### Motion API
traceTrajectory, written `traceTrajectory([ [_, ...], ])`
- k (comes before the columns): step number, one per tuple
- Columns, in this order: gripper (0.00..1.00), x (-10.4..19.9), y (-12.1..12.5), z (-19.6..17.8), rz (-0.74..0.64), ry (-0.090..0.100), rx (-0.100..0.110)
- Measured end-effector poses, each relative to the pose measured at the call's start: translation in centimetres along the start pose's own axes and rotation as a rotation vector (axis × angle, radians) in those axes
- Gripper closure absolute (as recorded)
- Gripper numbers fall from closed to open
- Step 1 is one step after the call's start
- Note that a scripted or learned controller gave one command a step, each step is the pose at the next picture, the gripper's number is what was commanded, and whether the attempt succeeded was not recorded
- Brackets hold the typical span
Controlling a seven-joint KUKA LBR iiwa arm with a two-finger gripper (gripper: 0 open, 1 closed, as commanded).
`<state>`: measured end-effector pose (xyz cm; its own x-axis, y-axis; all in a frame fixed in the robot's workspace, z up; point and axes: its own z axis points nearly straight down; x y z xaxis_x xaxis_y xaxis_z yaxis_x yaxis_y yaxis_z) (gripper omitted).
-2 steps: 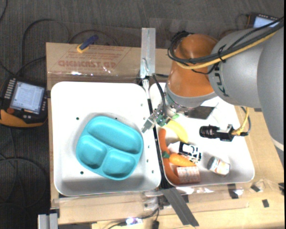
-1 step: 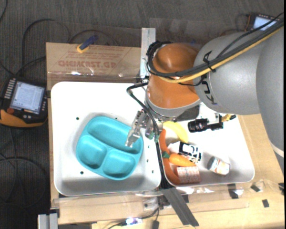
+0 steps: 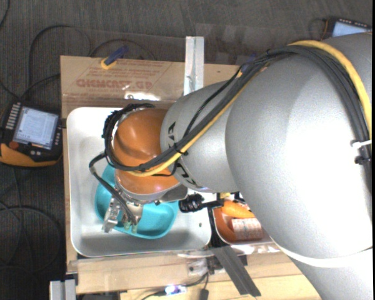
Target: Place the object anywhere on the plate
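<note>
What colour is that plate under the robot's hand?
The plate is turquoise blue, seen in the camera view, lying in the left white bin beneath the gripper.

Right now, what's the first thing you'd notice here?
The huge grey robot arm fills the right side. Its orange band hangs above a turquoise plate in the left white bin. An orange object peeks from the right bin, beneath the arm.

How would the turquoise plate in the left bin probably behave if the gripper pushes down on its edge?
The turquoise plate looks rigid and glossy, like hard plastic, so it would likely slide on the smooth white bin floor rather than bend. Its rim appears raised, so pressure from the gripper near the edge might tip it up. It is probably light for its size.
</note>
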<state>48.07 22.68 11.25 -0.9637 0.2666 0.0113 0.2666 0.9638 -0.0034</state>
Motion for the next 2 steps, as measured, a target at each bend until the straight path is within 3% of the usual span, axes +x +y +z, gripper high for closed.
traceTrajectory([
  [1,1.0,-1.7,-5.4,-2.7,0.042,-0.003,0.0],
  [2,1.0,-3.4,-11.5,-2.1,0.235,-0.002,0.0],
])
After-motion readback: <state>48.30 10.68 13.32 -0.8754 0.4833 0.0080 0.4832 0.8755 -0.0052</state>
